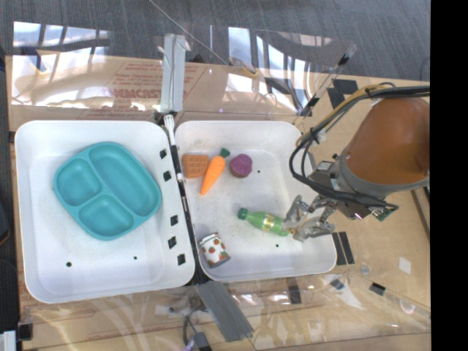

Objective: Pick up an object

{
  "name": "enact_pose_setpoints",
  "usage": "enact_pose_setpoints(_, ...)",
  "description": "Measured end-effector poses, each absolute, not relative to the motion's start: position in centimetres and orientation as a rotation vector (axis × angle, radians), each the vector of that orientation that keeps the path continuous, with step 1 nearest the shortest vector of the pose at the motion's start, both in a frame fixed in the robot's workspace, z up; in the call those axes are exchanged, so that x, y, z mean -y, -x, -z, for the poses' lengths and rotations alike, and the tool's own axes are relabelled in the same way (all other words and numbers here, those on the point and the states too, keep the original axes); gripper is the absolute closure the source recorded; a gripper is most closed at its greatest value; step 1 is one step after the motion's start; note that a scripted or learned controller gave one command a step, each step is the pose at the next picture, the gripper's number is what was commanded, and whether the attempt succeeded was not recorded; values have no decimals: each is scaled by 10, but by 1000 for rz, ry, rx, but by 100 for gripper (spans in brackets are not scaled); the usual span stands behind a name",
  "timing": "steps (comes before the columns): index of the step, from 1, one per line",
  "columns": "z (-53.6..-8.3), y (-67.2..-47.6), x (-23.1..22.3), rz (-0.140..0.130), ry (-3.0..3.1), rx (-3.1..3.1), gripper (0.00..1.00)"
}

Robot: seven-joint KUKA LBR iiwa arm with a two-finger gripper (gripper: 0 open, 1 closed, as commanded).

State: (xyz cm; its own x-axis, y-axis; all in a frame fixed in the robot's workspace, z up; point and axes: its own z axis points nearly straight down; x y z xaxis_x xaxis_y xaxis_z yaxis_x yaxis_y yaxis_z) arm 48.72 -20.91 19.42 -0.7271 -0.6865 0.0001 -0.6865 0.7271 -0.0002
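Observation:
In the right bin (219, 134) lie a green bottle (262, 221), an orange carrot (212, 173), a brown waffle (194, 165), a purple plum-like fruit (241, 165) and a small patterned cup (213, 248). My gripper (303, 221) hangs low at the bin's right side, open, its fingers (296, 210) just beside the bottle's right end. The bottle lies on the bin floor on its side. Nothing sits between the fingers.
The left bin (36, 196) holds a teal divided plate (107, 189). A metal divider (175, 174) runs between the bins. The arm's orange band (391, 141) and cables (322, 137) overhang the right bin's right rim.

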Motion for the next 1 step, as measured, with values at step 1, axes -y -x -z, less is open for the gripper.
enact_pose_setpoints(1, -202, -489, 209, -2, -1595, 2710, 100)
